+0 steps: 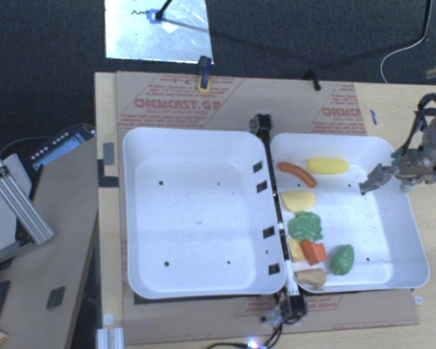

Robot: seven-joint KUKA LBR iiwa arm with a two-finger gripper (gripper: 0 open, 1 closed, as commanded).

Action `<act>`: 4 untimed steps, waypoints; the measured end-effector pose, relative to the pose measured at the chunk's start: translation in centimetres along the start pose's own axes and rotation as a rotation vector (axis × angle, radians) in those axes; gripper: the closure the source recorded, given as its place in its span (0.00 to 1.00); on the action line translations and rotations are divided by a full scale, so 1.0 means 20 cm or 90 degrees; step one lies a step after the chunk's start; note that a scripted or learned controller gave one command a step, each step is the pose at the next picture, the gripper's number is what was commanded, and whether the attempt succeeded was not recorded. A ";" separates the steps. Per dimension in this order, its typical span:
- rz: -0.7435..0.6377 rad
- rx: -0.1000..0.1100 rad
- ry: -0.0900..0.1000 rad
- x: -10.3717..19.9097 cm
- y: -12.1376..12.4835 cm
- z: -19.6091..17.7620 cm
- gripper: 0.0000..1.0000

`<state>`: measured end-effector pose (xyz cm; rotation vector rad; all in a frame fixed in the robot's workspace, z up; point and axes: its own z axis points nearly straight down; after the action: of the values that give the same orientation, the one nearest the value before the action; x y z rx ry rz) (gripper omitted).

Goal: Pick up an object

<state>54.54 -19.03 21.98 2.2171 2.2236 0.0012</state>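
The right bin [392, 231] holds several toy foods along its left side. At the top lie a yellow corn cob [327, 166] and a red sausage [296, 174]. Below them are a pale yellow piece [298, 200] and a leafy green piece [305, 226]. Further down are an orange-red block [315, 252], a green lump [341, 259] and a tan bread piece [310, 276]. My gripper [370, 182] hangs over the right bin's upper right part, to the right of the corn cob and apart from it. Nothing shows in its grasp.
The left bin [196, 151] sits beside the right one, with black clips [265, 187] along the divide. A cardboard sheet [174, 100] lies under both bins. A shiny metal plate [156, 20] lies beyond the bench at the top.
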 end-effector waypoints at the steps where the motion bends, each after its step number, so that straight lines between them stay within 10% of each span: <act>1: -0.004 0.003 0.004 0.41 0.02 0.71 0.00; 2: -0.001 -0.002 0.000 0.39 0.03 0.62 1.00; 4: -0.001 -0.002 0.000 0.53 0.36 0.67 1.00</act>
<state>61.73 -8.38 8.56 2.2133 2.2249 0.0042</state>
